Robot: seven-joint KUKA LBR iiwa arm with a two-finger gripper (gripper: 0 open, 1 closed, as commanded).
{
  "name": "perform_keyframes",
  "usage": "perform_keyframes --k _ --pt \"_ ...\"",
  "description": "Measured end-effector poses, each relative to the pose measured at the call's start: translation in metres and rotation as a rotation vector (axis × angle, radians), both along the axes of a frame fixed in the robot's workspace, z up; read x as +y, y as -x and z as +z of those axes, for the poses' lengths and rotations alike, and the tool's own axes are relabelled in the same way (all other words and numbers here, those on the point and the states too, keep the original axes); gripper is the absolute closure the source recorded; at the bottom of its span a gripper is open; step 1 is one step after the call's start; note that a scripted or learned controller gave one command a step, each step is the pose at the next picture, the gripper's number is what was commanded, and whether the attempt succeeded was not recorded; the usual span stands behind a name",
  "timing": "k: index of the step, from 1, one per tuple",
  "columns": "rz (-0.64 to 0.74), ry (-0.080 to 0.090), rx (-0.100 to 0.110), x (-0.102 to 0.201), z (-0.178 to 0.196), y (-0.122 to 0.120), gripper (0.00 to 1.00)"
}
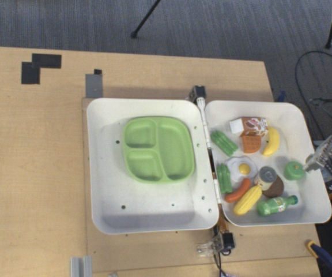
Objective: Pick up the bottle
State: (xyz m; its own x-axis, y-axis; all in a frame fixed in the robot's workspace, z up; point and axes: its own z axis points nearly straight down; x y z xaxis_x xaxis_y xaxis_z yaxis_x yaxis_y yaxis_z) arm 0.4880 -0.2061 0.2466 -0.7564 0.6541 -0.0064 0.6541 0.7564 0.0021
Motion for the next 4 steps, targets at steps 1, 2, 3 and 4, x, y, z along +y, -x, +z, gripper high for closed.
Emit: perform_keyframes --k 1,2,3,4 --pt "0.228 -0.001 0.002 0.043 0.008 0.000 1.00" --pt "0.521 0.004 0.000 0.000 0.014 0.000 1.00" --pt "0.436 0.002 0.000 0.000 0.022 0.000 1.00" --pt "0.670 0.002 0.002 0.047 0.015 0.000 1.00"
